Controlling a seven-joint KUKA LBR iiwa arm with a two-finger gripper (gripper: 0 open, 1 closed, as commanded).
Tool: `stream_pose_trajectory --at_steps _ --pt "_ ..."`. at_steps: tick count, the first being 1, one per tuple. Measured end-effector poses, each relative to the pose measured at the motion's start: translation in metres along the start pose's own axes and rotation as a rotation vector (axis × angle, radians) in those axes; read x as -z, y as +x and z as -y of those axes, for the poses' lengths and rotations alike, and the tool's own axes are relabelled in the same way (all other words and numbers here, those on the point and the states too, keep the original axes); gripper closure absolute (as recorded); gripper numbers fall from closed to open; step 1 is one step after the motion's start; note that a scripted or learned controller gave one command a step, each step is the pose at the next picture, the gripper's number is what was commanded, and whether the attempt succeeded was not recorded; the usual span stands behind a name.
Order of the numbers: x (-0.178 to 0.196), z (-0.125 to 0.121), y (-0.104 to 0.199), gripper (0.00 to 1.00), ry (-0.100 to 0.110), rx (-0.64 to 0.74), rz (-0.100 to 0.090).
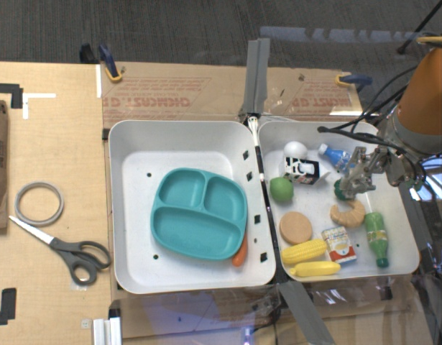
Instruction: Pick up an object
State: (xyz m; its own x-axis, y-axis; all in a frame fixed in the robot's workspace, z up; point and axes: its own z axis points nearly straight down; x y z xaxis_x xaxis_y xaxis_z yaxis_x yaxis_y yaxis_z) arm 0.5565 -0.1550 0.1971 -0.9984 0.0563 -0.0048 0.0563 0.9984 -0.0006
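Wooden bench (55,164) carries two white bins. Left bin (127,214) holds a teal divided plate (199,214), an orange carrot (240,253) at its near right edge. Right bin (411,261) holds the clutter. Pincer (353,180) hangs over that bin's far right part; whether its fingers stand wide or narrow cannot be told, the metalwork being tangled in view. Green bottle (376,238) lies just nearside of the pincer, apparently apart from it, long axis running far-to-near, cap toward the near edge. Bagel (348,213) lies directly below the pincer.
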Motion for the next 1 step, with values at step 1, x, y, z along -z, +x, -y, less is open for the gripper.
stream_pose_trajectory --at_steps 1 --pt "0.0000 -0.0001 0.0000 0.00 0.000 0.000 0.000"
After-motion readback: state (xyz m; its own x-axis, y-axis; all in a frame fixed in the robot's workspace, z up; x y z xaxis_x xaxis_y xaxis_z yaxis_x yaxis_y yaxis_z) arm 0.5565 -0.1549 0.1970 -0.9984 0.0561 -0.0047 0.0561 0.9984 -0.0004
